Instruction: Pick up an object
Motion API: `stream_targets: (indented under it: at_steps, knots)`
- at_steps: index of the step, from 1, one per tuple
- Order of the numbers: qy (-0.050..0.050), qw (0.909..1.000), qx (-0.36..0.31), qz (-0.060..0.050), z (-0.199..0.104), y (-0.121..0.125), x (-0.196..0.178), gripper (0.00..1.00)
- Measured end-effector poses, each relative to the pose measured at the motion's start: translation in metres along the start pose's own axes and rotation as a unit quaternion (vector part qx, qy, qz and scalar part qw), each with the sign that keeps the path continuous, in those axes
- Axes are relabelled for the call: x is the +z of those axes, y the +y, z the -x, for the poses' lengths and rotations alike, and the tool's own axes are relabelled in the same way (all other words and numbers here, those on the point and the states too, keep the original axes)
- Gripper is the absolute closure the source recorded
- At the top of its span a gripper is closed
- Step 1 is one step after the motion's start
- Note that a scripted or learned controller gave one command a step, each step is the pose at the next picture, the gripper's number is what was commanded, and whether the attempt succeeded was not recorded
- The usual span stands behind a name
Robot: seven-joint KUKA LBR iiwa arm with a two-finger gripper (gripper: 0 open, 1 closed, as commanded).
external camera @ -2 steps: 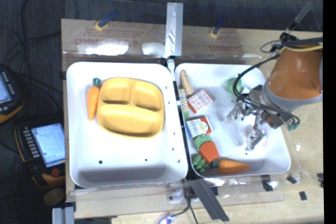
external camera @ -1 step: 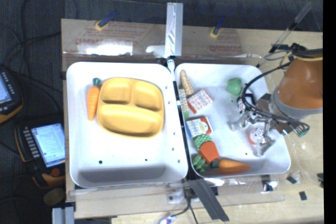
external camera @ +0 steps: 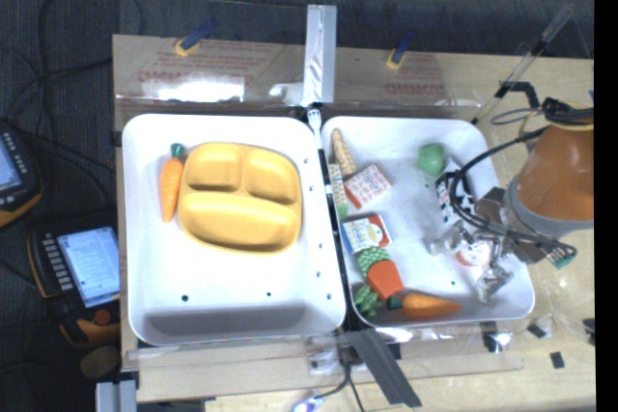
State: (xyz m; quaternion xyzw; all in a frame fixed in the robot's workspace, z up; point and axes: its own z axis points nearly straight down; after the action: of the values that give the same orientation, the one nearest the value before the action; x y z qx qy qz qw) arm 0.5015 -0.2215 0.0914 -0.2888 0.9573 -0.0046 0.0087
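Looks like the reach-in step: the gripper (external camera: 473,258) is low in the right bin (external camera: 425,125), near its right wall, by a small red-and-white thing (external camera: 475,253); can't tell the pincer's state, nothing visibly held. Next it'd need to settle on one item, maybe that or the carrot (external camera: 425,306) just beside; boxes (external camera: 365,184), a green ball (external camera: 432,157) and dangling cables (external camera: 463,183) crowd things, while the yellow tray (external camera: 239,198) sits in the left bin (external camera: 145,236)
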Motion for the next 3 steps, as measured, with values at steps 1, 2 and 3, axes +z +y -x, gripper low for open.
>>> stream_targets:
  at_steps: [1,2,3]
  knots:
    - [0.002,0.9996,-0.029,-0.001,0.000,0.000,0.000,0.00]
    - [0.002,0.9973,-0.074,-0.001,-0.003,0.002,0.000,0.00]
    - [0.000,0.9564,-0.292,0.011,-0.001,0.012,0.000,0.00]
